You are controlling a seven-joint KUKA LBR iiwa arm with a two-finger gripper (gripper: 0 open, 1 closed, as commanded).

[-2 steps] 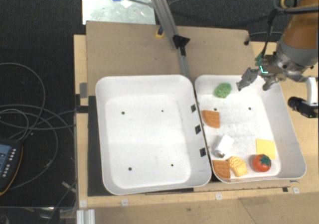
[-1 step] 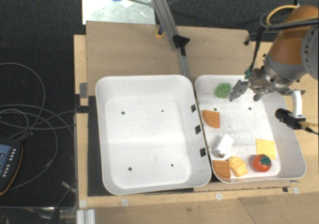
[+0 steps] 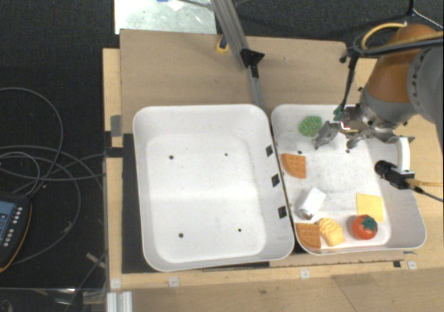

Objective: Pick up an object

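Right bin point(image 3: 415, 234) holds the lot: a green leafy piece point(image 3: 311, 125) near the far rim, an orange waffle square point(image 3: 294, 165) by the left wall, a white block point(image 3: 311, 201) tilted below it. Along the near edge, another orange waffle piece point(image 3: 308, 235) touches a yellow corn cob point(image 3: 331, 231), then a red tomato point(image 3: 365, 227), and a flat yellow cheese slice point(image 3: 370, 204) just behind.

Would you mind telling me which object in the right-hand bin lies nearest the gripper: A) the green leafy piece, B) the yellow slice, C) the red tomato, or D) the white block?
A: the green leafy piece sits at the far end of the right bin, just left of the gripper, while the other three lie toward the near end.
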